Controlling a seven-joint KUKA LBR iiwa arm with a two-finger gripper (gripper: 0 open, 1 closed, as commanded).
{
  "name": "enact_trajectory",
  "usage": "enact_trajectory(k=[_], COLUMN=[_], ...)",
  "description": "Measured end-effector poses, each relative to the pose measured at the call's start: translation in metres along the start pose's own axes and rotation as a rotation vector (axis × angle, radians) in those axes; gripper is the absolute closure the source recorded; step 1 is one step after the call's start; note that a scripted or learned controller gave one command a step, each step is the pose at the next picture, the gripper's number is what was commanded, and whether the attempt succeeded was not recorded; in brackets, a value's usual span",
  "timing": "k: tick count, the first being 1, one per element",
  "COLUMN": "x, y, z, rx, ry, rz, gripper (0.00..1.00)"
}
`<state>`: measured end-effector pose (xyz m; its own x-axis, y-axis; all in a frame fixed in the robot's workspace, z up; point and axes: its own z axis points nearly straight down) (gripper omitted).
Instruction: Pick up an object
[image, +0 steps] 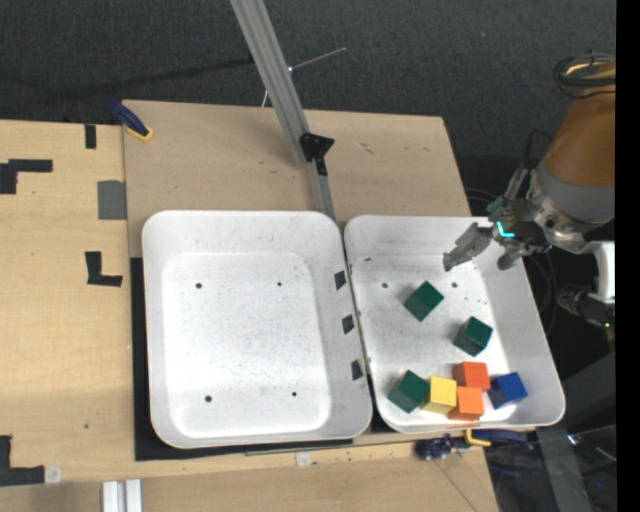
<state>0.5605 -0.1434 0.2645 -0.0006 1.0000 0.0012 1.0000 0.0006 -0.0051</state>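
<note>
The right bin (385, 240) holds several small cubes. One dark green cube (424, 300) lies near its middle and a second green cube (473, 335) lies lower right of it. Along the near edge sit a third green cube (408, 391), a yellow cube (441, 392), two orange cubes (471, 388) and a blue cube (508, 388), packed close together. My gripper (487, 250) hovers over the bin's far right corner, above and right of the middle green cube. It is open with nothing between its fingers (461, 251).
The left bin (160, 240) sits beside the right one. A slanted metal pole (283, 85) crosses the bench behind the bins. A small blue and yellow tool (131, 119) lies at the far left, and a blue clamp (440, 448) sits below the right bin.
</note>
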Motion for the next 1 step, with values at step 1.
enact_trajectory(k=[1], x=[0.0000], y=[0.0007], z=[-0.0022], rx=[-0.004], ry=[-0.001], rz=[-0.001], gripper=[0.00])
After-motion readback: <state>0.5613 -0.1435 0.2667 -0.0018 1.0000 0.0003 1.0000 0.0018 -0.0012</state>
